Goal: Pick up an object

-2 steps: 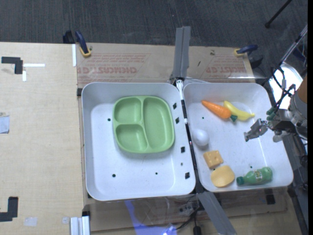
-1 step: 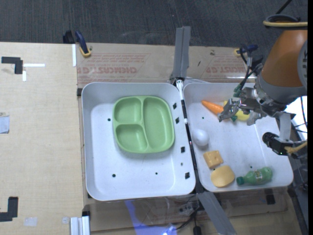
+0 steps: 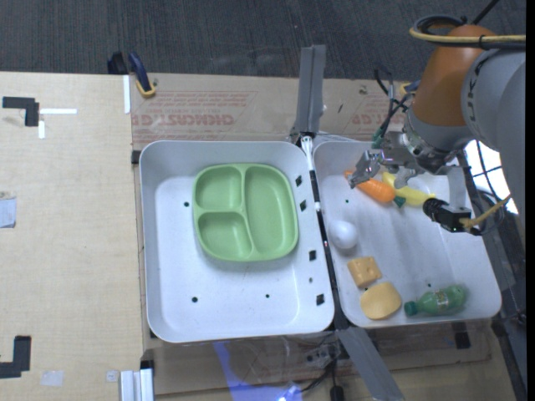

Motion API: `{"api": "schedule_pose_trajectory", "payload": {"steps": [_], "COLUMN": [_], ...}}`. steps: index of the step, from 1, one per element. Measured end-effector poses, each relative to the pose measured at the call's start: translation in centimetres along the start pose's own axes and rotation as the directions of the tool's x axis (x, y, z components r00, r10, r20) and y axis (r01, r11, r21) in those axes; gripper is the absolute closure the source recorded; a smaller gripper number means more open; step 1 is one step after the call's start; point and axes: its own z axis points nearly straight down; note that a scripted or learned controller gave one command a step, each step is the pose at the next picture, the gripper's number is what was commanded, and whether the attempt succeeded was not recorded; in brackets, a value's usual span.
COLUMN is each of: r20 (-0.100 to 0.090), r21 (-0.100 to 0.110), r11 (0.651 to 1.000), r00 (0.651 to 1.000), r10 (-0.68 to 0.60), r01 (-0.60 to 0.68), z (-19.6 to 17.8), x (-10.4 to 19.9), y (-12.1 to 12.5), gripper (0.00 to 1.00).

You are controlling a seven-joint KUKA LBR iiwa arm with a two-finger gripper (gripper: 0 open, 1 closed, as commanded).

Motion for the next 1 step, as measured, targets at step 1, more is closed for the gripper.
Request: {"api": "schedule_pose_trajectory", "payload": {"steps": [1], "r20": [0.001], "r21": [-0.002], "r11": [1.0], "r00": [1.0], "r10": [-0.021], "r01": [0.021], "z": [6.21], "x": [-3.17], "y": [3.41], "gripper": [0.0]}}
